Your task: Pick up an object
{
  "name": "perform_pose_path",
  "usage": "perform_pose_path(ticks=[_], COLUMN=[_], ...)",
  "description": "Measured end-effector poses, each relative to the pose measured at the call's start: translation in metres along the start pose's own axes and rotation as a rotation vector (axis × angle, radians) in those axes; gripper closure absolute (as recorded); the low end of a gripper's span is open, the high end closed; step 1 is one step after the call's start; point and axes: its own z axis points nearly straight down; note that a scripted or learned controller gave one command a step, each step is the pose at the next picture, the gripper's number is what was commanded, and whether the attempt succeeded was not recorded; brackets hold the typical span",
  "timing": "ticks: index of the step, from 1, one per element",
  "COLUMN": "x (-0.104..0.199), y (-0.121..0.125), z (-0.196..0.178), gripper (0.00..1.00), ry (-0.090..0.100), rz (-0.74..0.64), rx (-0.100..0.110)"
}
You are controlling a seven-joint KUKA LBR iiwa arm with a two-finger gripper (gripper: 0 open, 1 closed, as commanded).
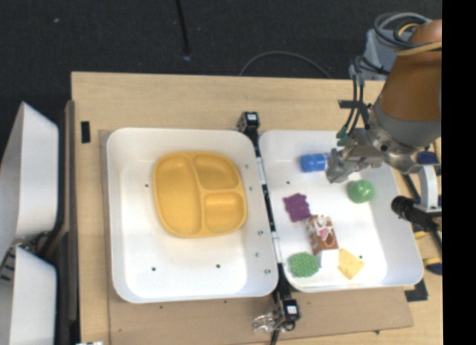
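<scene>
The right bin (387, 269) holds several small objects: a blue piece (313, 162), a green ball (361, 191), a purple piece (297, 206), a brown and white piece (322, 234), a green bumpy ball (303, 264) and a yellow wedge (349, 263). My gripper (341, 169) hangs over the upper part of this bin, just right of the blue piece and left of the green ball. Nothing shows between its fingers.
The left bin (134, 262) holds a yellow divided plate (199, 193). A black clip (248, 121) sits at the top of the seam between the bins. White containers (30, 180) stand off the bench's left edge. A black cable (178, 9) runs across the dark floor behind.
</scene>
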Motion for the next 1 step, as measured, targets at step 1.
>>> perform_pose_path(ticks=[1], x=[0.0531], y=[-0.0062], z=[-0.0047], gripper=[1.00], ry=[0.000], rz=[0.000], rx=[0.001])
